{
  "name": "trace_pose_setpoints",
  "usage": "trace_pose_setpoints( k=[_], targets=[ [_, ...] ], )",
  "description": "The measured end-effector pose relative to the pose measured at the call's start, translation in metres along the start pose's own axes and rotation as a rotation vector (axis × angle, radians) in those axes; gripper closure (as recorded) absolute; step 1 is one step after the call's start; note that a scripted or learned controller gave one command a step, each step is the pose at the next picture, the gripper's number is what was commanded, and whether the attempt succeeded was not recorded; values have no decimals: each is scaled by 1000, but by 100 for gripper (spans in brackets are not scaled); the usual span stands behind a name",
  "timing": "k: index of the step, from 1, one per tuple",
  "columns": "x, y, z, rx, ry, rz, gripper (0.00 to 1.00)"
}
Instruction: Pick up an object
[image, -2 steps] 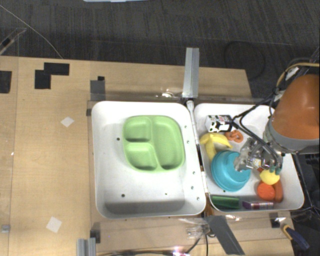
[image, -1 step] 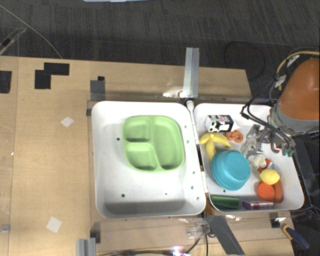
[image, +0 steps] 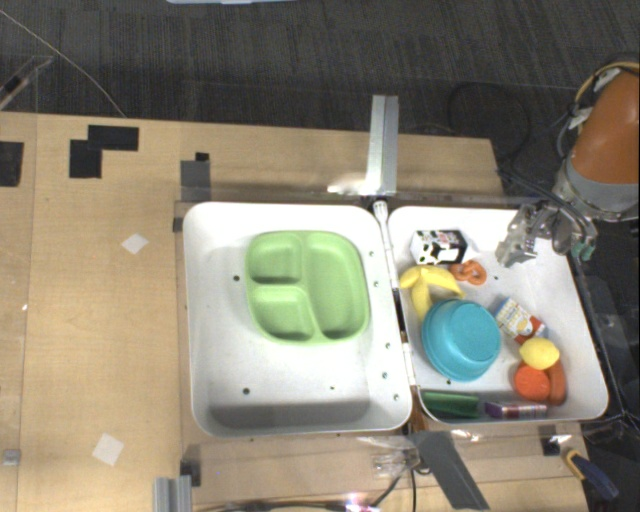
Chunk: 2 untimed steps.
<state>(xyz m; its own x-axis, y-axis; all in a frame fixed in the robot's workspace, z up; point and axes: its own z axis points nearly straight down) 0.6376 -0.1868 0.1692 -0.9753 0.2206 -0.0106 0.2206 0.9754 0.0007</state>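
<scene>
Poised over the right bin's (image: 590, 340) far corner, gripper (image: 520, 245) with fingers parted and holding nothing; below, blue bowl (image: 462, 340), banana (image: 428, 285), lemon (image: 539, 353).

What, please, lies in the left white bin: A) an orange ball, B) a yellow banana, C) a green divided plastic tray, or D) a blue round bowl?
C: the green divided plastic tray lies alone in the left white bin; the bowl, banana and ball sit in the right one.
</scene>
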Motion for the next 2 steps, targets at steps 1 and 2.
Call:
trace_pose_setpoints(
  k=[1, 2],
  targets=[
    [-30, -11, 9, 0, -2, 61, 100],
    [-6, 52, -46, -3, -5, 134, 100]
  ],
)
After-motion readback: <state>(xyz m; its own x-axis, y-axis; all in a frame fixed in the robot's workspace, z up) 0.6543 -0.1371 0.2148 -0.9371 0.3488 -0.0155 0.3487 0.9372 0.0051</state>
